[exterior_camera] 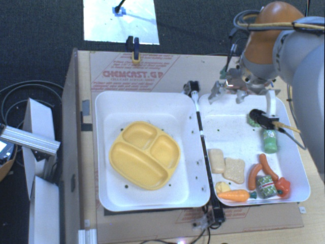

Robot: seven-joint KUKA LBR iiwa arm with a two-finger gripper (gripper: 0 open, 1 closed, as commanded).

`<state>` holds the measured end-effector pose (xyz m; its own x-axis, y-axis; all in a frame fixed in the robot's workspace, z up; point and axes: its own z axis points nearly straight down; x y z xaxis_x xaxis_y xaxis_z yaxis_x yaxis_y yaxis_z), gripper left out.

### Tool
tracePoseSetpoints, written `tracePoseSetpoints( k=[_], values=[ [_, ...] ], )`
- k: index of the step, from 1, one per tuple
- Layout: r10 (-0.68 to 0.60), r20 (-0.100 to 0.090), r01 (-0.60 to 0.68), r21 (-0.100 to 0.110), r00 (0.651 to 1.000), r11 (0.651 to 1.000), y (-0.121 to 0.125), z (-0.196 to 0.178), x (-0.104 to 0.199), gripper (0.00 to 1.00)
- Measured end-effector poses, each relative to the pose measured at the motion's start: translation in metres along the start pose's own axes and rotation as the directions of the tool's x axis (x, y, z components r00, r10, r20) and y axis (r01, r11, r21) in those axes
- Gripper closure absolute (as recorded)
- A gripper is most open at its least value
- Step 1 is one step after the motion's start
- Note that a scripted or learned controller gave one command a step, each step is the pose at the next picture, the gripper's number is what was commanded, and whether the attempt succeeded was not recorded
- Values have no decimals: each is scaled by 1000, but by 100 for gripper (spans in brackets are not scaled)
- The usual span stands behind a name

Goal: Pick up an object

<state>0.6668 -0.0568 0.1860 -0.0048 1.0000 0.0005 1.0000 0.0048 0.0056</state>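
My pincer [227, 91] hung over the far rim of the right bin [294, 151], its two fingers spread wide with nothing between them. It was above the bare far end of that bin, so nothing lay directly under it.

Everything I might pick lay nearer the camera than the pincer. Closest was a dark green piece [257, 118] toward the arm's side, with a green can [270, 141] just beyond it. Further off, at the near end of the bin, sat a pale bread-like slice [217, 160] touching a toast piece [234, 170], then a pair of sausages [261, 169], a small green-labelled can [265, 185] beside a red piece [283, 186], and a carrot [236, 195] against the near wall. Across the divider, in the left bin [117, 105], lay a yellow compartment tray [145, 154], well away from the pincer.

As I judged it, the chief risk was closing where I stood: the fingers would meet on air or scrape the rim. If I travelled to the near cluster, the things there were packed so closely that a finger could land on a neighbour and shove the target aside. The cans looked round and would likely roll out of a squeeze if I caught them off-centre. The carrot, tight against the wall, left little room for a finger on that side. The dark green piece stood more apart and seemed the safer choice.
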Motion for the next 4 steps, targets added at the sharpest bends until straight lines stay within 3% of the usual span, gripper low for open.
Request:
tracePoseSetpoints(
  k=[1, 2, 3, 4],
  values=[
    [3, 2, -3, 4, 1000, 1000, -61, 1, -17, 0],
    [4, 1, -4, 7, 1000, 1000, -73, 44, -49, 0],
    [4, 0, -4, 4, 1000, 1000, -125, -4, -39, 0],
    [5, 1, -5, 6, 1000, 1000, -154, 53, -78, 0]
  ],
)
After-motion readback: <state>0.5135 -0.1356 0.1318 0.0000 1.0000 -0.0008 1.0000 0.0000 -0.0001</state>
